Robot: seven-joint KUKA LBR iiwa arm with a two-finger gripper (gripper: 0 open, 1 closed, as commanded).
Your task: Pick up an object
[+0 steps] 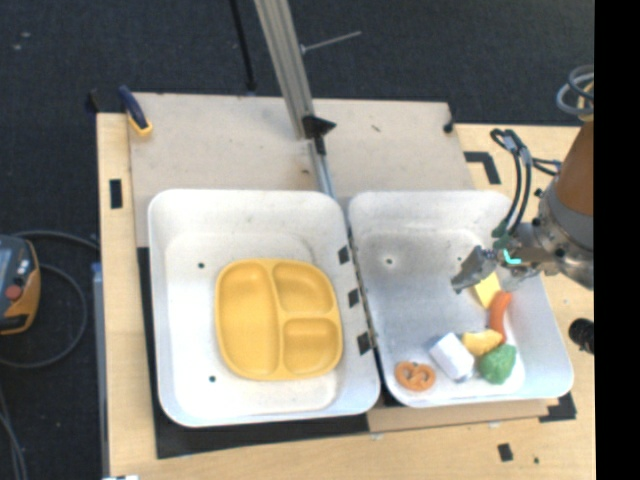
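The gripper (478, 268) hangs low over the right bin (420, 228), at the upper edge of the small heap of toy food crowded into that bin's near right corner. Whether its fingers are spread or pressed together I cannot tell; the dark tip blurs against the bin floor, and nothing shows between them. The closest candidate is a pale yellow block (487, 290) just beside the tip, touching an orange carrot-like piece (498, 312) that lies lengthwise below it. Further down sit a yellow piece (482, 342), a white block (451, 355), a green broccoli-like piece (498, 364) and a brown pretzel (414, 375), all near or touching one another along the bin wall. The left bin (180, 268) holds a yellow divided plate (279, 318), well apart from the arm. To do the pick well, I would settle on the yellow block, since it is nearest and stands at the edge of the pile, and centre over it before descending, with the closing line turned so neither side lands on the carrot. A straight vertical drop to the bin floor, then a firm close, seems safest; the crowding means a skewed approach would likely nudge neighbours or pinch two pieces at once.
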